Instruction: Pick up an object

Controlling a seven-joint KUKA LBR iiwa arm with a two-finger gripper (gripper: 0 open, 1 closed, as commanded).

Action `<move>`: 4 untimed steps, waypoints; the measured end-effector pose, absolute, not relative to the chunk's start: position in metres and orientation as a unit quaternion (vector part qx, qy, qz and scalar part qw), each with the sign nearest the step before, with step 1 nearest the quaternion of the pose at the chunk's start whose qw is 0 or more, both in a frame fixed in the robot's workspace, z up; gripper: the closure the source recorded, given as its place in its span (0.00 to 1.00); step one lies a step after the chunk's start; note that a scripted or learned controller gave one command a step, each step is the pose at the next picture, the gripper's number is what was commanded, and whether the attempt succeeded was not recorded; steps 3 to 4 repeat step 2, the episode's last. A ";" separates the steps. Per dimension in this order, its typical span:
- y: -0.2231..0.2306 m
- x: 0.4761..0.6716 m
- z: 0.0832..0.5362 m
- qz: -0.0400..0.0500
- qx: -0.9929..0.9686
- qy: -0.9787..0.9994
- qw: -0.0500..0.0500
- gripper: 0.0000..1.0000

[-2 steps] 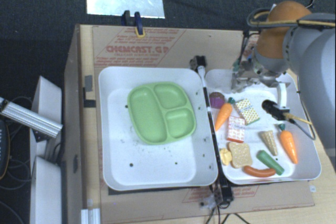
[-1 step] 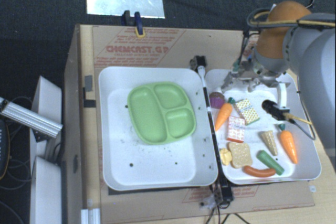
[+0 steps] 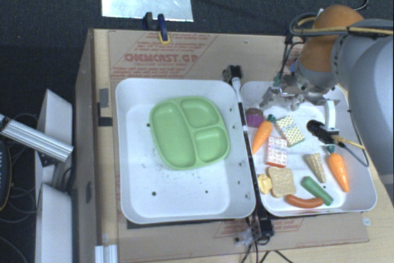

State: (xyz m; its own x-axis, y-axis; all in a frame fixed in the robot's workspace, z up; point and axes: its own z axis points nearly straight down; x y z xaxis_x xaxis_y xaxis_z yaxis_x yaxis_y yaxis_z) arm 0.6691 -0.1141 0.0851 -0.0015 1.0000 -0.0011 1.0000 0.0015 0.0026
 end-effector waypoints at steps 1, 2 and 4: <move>-0.114 0.670 0.097 0.002 0.706 0.708 0.003 1.00; -0.114 0.670 0.096 0.002 0.706 0.708 0.003 0.00; -0.114 0.670 0.096 0.002 0.706 0.708 0.003 0.00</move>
